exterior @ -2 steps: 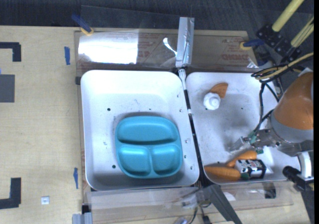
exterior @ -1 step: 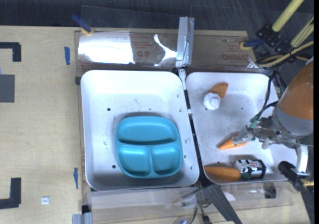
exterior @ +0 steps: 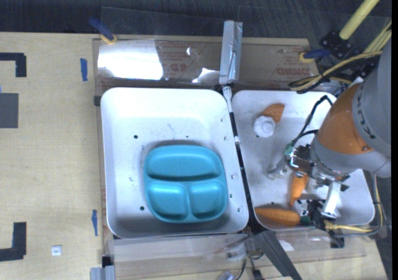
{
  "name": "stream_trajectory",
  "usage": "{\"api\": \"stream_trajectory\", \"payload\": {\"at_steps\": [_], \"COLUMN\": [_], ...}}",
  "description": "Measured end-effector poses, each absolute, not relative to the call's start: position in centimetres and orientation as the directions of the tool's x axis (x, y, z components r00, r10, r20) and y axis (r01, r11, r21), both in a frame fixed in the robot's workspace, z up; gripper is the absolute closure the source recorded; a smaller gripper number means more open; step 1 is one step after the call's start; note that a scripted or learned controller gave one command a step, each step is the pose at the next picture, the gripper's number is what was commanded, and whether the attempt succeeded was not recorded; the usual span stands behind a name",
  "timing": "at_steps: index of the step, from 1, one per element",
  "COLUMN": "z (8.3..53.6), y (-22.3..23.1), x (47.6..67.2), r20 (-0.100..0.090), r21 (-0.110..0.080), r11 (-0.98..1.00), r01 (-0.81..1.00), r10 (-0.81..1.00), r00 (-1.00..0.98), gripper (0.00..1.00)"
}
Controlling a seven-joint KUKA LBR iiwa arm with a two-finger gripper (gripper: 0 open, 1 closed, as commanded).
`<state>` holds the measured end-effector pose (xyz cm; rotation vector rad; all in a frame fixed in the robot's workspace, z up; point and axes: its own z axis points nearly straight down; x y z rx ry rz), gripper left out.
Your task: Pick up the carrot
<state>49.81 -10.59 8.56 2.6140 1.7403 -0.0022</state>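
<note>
The arm reaches in from the right, its gripper low over the right bin and clamped on an upright carrot. A second carrot lies crosswise along the bin's near wall.

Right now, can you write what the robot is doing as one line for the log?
task: pick up carrot | gripper: low in right bin, over an orange piece | carrot: lying by bin's front edge | blue tray: left bin

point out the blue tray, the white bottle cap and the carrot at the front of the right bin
blue tray (exterior: 185,180), camera view, on the ridge between its compartments
white bottle cap (exterior: 264,126), camera view, on its top
carrot (exterior: 278,214), camera view, on the middle of its body
</note>
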Motion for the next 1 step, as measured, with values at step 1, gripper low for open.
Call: {"api": "stream_trajectory", "payload": {"at_steps": [1], "z": [9.40], "y": [-10.54], "x": [50.04], "r20": [-0.002], "r21": [0.002], "r11": [-0.383], "r01": [0.924], "r10": [0.924], "r00": [0.383], "gripper": [1.00]}}
